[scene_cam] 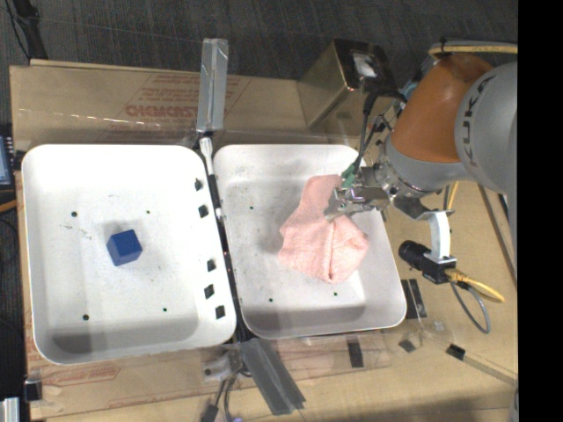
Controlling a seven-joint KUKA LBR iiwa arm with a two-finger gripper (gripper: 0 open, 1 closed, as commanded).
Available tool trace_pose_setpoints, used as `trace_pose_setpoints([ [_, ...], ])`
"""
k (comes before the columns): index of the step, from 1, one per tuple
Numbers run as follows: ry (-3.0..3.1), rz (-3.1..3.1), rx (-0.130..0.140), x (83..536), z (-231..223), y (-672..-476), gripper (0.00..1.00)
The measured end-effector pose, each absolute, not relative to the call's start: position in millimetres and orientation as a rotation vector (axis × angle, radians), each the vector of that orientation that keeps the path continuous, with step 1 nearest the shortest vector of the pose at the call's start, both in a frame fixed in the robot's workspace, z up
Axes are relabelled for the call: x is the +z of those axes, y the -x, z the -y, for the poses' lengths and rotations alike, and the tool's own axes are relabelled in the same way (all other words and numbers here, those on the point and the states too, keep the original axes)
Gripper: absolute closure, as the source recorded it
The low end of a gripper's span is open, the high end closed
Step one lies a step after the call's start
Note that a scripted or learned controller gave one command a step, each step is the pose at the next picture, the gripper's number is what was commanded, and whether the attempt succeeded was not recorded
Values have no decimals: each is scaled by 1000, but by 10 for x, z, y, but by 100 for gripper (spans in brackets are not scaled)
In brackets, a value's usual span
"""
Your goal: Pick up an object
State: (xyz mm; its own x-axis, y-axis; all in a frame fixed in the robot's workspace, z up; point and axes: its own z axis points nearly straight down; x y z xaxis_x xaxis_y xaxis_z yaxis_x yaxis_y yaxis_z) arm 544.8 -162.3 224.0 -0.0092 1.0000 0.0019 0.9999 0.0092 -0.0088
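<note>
Pincer (350, 197) at the end of the grey arm (479, 139), which enters from 3 o'clock and carries an orange band (440, 104) above the wrist. The pincer sits low over the right bin (264, 315), against the 1 o'clock edge of a pink cloth (318, 236). Whether the pincer is wide, narrow or closed on the cloth cannot be told from this slanted view, as the wrist body covers the contact point.

The pink cloth lies crumpled near the middle of the right bin, slightly toward 2 o'clock. Its fabric bunches up into a ridge that points toward the pincer, while its broader, rounded end spreads toward 6 o'clock and rests flat on the bin floor.

The left bin (70, 306) stands at 9 o'clock of the right bin, the 2 rims touching along a shared edge. A blue cube (124, 246) rests near the middle of the left bin, well apart from the cloth and from the pincer. Both bins are white and shallow, with a few small dark specks on their floors.

The bench (493, 323) carries both bins. A flat cardboard sheet (106, 95) with red print lies at 12 o'clock of the left bin. A grey upright bar (212, 86) rises at 12 o'clock of the shared edge, and a brown box (327, 86) sits at 12 o'clock of the right bin.
</note>
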Motion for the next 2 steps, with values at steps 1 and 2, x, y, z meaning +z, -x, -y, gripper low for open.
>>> trace_pose_setpoints([
  [1,2294,2144,3,948,1394,-5982,0],
  [2,2161,2282,-4,930,1355,-5605,0],
])
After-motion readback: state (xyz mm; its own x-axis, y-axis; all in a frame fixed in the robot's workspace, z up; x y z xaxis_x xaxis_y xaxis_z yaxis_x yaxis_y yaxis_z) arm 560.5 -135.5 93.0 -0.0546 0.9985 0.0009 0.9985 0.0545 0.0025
